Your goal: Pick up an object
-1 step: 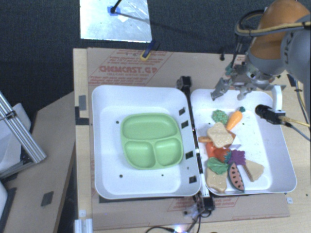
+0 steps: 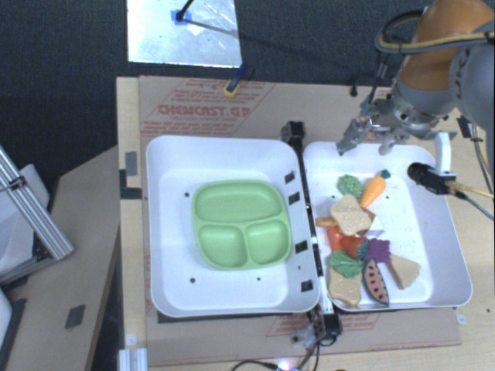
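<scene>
1. Plate (image 2: pixel 236 224): pale green, smooth plastic, three compartments; it sits in the left bin (image 2: pixel 166 168), well apart from the pile.
2. Toy foods crowd the right bin (image 2: pixel 441 230): bread slice (image 2: pixel 350 215), carrot (image 2: pixel 373 191), watermelon wedge (image 2: pixel 375 282). Overlapping pieces risk a slipped or double grab.
3. Gripper (image 2: pixel 370 139) hovers over the right bin's far rim, fingers spread, grasping nothing; a descent here risks striking the rim.

tray (image 2: pixel 232 207): pale green | bins (image 2: pixel 166 207): white | carrot (image 2: pixel 373 192): orange | watermelon slice (image 2: pixel 376 282): red, dark seeds
</scene>
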Controlling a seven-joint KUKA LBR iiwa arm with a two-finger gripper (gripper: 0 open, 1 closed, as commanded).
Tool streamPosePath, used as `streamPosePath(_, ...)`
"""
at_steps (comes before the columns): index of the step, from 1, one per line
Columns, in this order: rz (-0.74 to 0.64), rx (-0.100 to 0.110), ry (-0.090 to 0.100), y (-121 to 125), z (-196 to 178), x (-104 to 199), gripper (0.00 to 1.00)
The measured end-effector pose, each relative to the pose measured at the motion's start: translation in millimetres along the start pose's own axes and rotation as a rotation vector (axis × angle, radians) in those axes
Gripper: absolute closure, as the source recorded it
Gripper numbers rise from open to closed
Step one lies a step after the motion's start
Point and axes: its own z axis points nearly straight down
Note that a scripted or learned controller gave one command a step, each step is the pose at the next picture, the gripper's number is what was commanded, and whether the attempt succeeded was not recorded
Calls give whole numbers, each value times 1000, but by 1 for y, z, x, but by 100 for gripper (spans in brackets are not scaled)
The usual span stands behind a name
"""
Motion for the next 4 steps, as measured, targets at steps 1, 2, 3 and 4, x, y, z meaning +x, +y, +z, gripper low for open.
streamPosePath(1,1,1,0,6,42,-2,0)
streamPosePath(2,1,3,0,13,100,-6,0)
streamPosePath(3,-1,-7,-2,15,136,-5,0)
streamPosePath(4,-1,-7,-1,16,124,-5,100)
